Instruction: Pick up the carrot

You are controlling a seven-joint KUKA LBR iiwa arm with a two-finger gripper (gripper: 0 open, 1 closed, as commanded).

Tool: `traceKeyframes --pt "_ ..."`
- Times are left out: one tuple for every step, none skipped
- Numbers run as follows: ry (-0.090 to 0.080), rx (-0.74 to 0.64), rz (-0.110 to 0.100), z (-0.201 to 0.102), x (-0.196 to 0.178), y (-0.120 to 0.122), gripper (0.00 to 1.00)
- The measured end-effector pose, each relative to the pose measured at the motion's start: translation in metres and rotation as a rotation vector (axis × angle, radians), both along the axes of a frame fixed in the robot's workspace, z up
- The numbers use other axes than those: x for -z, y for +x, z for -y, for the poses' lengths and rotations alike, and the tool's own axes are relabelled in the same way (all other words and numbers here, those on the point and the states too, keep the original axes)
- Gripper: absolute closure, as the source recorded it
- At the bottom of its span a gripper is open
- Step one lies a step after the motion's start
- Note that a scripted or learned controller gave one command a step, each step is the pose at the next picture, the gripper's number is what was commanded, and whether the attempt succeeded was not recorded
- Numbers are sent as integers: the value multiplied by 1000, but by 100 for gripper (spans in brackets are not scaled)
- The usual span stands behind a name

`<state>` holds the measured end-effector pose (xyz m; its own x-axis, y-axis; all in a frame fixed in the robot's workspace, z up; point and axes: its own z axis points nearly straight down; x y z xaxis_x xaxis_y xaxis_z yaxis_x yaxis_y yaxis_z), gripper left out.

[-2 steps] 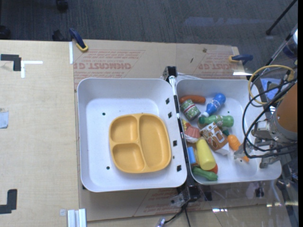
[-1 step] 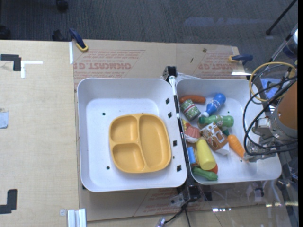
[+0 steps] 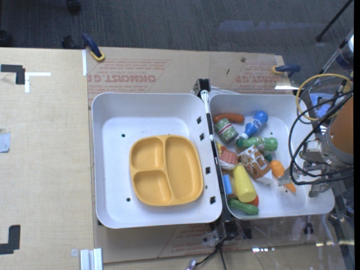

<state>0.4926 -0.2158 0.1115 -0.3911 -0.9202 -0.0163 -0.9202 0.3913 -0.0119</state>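
The carrot, a short orange piece, lies in the right bin beside a brown patterned toy. A smaller orange bit lies just below it. My gripper hangs low over the right bin's right side, immediately right of the carrot, with cables looped around the wrist. I see nothing held in it.
The right bin also holds a blue bottle, a green can, a red-orange sausage, a yellow bottle and green vegetables. A yellow divided plate sits in the left bin.
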Motion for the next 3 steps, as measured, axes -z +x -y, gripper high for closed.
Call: traceKeyframes --pt "3 2 7 -2 -10 3 100" --pt "3 2 7 -2 -10 3 0" --pt "-5 123 -13 -12 19 23 0"
